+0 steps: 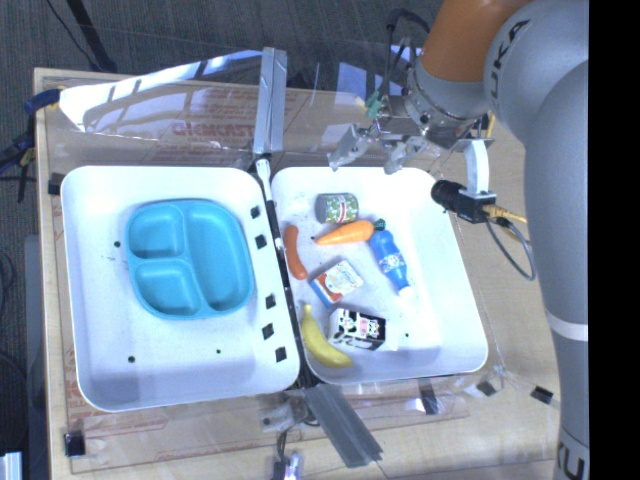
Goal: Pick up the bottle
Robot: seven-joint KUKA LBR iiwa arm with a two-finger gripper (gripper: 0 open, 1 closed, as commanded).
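While the left bin (90, 368) carries just a blue tray (190, 258), well away from the work, the trouble all sits in the crowded right bin (455, 298). Going across it: a sausage (293, 251) by the divider, a banana (320, 340) below it, a small carton (338, 280), a dark box (358, 329), a can (337, 208) and a carrot (345, 233). The bottle (390, 260) lies on its side to the right of these, blue-labelled, its cap end almost touching the carrot's green top.

That closeness is the main risk, I'd judge: a descent aimed at the cap end could pinch the carrot as well, or shove it aside and roll the bottle. A round bottle lying flat may also squirt out if the fingers close off-centre or along its length instead of across it.

The gripper (385, 148) hangs over the bin's far rim, above and apart from the bottle, its fingers spread and holding nothing. It must travel toward the near side before descending; dropping where it is would strike the rim or the can.
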